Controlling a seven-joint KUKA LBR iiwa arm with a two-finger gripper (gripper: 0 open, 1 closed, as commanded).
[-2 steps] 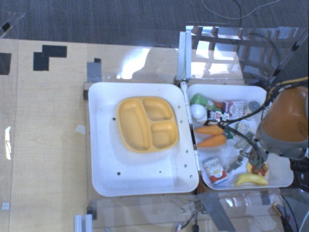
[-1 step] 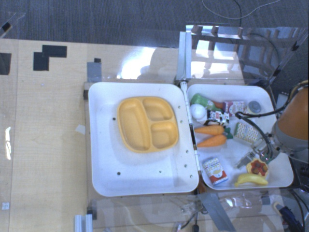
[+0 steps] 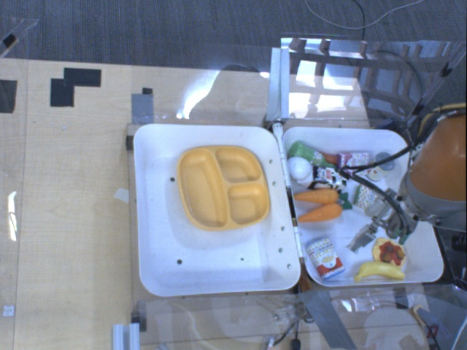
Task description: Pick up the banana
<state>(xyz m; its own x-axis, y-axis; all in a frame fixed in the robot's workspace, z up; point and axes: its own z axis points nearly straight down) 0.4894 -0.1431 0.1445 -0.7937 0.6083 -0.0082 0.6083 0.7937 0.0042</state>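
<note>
Banana (image 3: 379,271) located front-right corner of right bin (image 3: 430,268), lying flat, close to front wall, just beside a small yellow-and-red item (image 3: 389,251) directly behind it. Small carton (image 3: 325,257) to its left, apart. Two carrots (image 3: 319,203) further back, mid-bin. Left bin (image 3: 153,217) carries yellow divided plate (image 3: 222,187); not involved.

Risks noted:
- Banana tight to front wall and corner: little room for a finger on wall side; likely wall contact or partial pinch, then slip.
- Yellow-and-red item touching or nearly touching banana: grab of wrong obj, or both at once, probable if descent lands slightly back.
- Curved, smooth fruit lying flat: liable to roll or skid out during closure, esp. if gripped near a tip.
- Cables draped near wrist: possible snag on bin contents.

Arm pose: entering from right, orange band over bin's right edge, wrist angled down and leftward. End effector (image 3: 365,237) sitting above bin floor, just behind-left of banana, not over it. Nothing seen between fingers; open/closed state cannot be told at this res. Banana not yet lifted.
</note>
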